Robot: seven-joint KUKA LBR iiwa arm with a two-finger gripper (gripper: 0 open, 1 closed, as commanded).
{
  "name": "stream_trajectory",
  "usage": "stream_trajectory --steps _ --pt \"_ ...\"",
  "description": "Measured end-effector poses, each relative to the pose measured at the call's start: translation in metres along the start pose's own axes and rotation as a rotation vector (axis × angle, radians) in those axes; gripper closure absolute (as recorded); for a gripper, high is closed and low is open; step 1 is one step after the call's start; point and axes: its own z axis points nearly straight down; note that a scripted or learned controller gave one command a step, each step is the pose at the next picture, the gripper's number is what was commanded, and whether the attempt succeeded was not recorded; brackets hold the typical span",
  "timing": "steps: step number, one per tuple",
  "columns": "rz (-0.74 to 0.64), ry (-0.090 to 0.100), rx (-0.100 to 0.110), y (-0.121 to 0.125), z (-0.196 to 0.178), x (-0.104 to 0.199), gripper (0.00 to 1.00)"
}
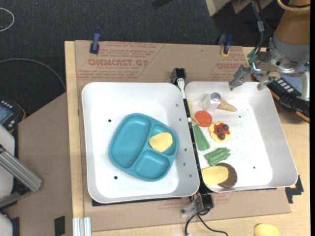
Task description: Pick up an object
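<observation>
Altogether, seven toy foods are counted in the right bin (283,146), one in the blue tray (129,149). The green pod (200,137) points up-down. The gripper (251,76) is spread, holding nothing.

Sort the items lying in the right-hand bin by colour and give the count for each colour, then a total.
Green: 2, a long pod and a leafy piece
Red: 1, a tomato
Silver: 1, a small cup
Tan: 1, a cone
Yellow with toppings: 1, a pizza piece
Yellow and brown: 1, a round piece
Total: 7

dark carpet floor (74,14) surrounds a cardboard-topped bench (147,58).
</observation>
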Motion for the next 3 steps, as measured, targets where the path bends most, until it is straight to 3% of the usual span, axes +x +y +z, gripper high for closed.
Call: stream_trajectory --steps 1,2,3 --pt "-0.006 0.004 0.001 -0.059 -0.028 0.060 0.00" --pt "-0.014 0.005 -0.013 -0.086 -0.121 0.170 0.00" --pt "-0.008 0.002 0.005 -0.129 -0.103 0.231 0.00"
